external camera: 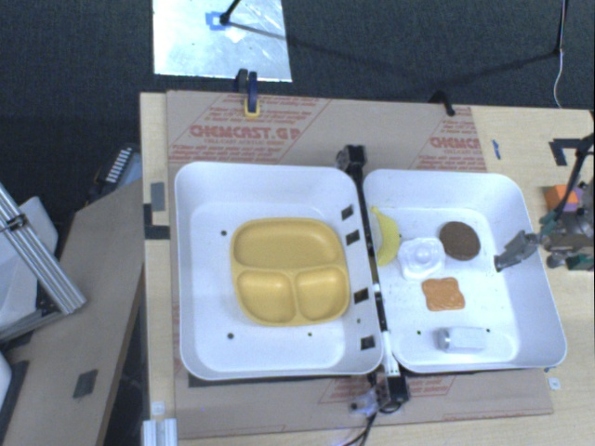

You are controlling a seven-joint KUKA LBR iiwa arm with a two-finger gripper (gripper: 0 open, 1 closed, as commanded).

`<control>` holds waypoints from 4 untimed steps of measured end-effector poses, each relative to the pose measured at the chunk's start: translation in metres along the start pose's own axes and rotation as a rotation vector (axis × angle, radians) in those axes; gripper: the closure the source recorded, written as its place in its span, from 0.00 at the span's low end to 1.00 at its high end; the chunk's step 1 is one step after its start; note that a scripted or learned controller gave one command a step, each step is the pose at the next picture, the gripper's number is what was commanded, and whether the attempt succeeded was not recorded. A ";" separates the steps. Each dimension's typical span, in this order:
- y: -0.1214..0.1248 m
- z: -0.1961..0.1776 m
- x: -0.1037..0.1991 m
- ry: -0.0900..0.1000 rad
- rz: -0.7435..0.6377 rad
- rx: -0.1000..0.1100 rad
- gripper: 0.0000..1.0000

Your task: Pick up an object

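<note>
Left bin [200, 203]: yellow divided tray [288, 270]. Right bin [521, 203]: banana [386, 235], brown disc [459, 240], clear cup [420, 256], orange toast [443, 294], grey block [462, 339]. At the right rim, gripper [517, 250], fingers spread, grasping nothing, low over the bin.

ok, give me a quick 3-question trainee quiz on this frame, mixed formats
1. True or false: the yellow divided tray lies in the left bin.
2. Multiple choice: which item in the right bin lies nearest the divider between the bins? A) brown round disc B) yellow banana-shaped piece C) grey block
3. Fill in: the gripper is at the right bin's ____ edge.

Key
1. True; it has three compartments.
2. B; it lies right beside the divider.
3. Right; it sits by the rim, apart from the disc, the orange toast-shaped piece and the clear round piece.
</note>
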State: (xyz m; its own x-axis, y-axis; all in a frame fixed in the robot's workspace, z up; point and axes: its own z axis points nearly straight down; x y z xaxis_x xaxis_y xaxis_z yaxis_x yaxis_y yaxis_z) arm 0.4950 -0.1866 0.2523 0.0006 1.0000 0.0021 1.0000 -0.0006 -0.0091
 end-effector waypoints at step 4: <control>-0.004 0.141 0.006 -0.001 -0.001 -0.008 0.00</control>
State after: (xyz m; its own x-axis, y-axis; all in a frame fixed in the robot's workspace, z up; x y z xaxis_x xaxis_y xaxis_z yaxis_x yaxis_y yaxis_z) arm 0.4901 -0.1801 0.1117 -0.0008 1.0000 0.0009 1.0000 0.0008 -0.0007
